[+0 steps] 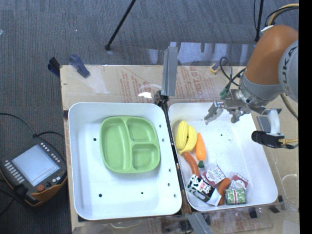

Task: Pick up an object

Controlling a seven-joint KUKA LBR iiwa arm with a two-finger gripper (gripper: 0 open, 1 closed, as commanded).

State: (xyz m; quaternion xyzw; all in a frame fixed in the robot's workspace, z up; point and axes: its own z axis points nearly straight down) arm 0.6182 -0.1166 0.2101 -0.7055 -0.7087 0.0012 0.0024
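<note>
My gripper (225, 114) hangs over the far part of the right bin (253, 152), open, with nothing between its fingers. A yellow banana bunch (184, 134) lies at the bin's left side, left of and below the gripper. An orange carrot (200, 146) rests against it, and a second orange piece (191, 164) lies just below. Near the front edge sit a black-and-white carton (200, 187), a small red-and-white packet (215, 173), an orange sausage-like piece (223, 185) and a green box (235, 196).
The left bin (85, 189) holds a green divided plate (130, 144). A grey upright post (169, 74) stands behind the seam between the bins. A black cylinder (265, 138) juts from the arm over the right bin's right rim. A teach pendant (31, 172) lies on the floor at left.
</note>
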